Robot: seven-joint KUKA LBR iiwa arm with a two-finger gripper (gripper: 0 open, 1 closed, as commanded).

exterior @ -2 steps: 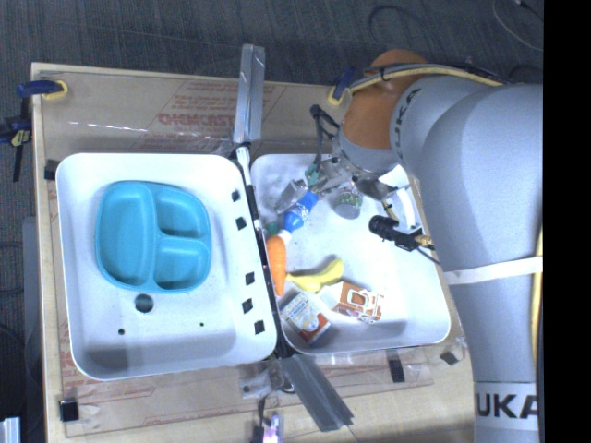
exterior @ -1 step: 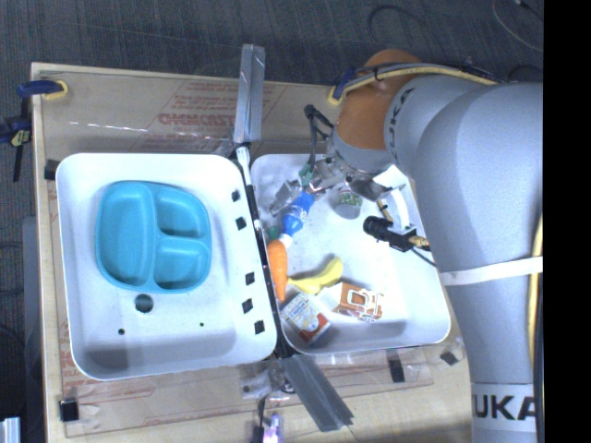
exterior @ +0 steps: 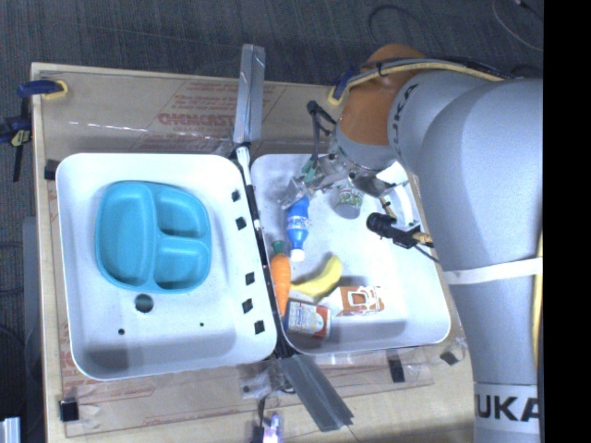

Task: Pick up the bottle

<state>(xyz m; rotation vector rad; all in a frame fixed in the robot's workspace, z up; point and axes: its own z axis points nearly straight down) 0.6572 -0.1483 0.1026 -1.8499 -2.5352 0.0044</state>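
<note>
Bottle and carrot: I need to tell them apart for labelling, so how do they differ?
The bottle is blue and white; the carrot is orange. The bottle lies farther back in the right bin, near the gripper; the carrot lies nearer the front, along the dividing wall. Both lie flat.

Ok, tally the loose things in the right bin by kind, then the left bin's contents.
Right bin:
Bottle: 1
Carrot: 1
Banana: 1
Small cartons: 2
Left bin:
Blue tray: 1
Total: 6
</note>
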